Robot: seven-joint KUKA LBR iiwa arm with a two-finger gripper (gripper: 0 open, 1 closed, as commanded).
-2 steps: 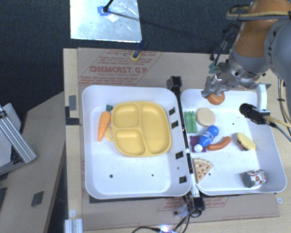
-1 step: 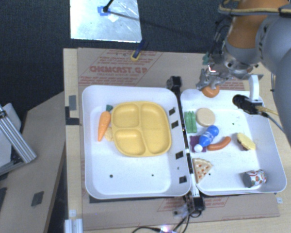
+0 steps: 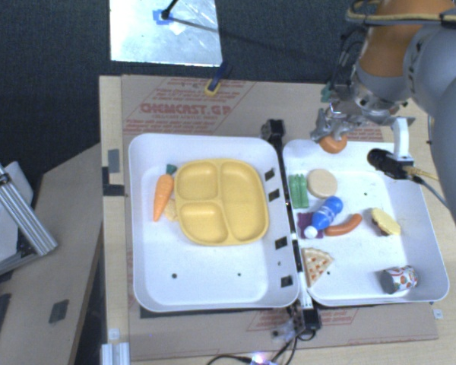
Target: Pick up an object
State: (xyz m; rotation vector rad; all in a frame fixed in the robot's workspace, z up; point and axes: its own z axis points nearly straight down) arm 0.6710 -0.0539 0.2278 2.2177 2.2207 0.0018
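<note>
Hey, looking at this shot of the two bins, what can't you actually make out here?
- Gripper in the camera view: whether it grips the orange object under it; the wrist's own bulk covers the contact.
- Purple item: mostly hidden under the blue bottle.
- Can: label too small to read.
- Green piece by the carrot: tucked behind the yellow tray.

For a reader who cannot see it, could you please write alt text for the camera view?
A grey robot arm reaches in from the right, its gripper above an orange object at the right bin's far edge. That bin holds toy food: a blue bottle, sausage and pizza slice. The left bin holds a yellow divided tray beside a carrot.
</note>
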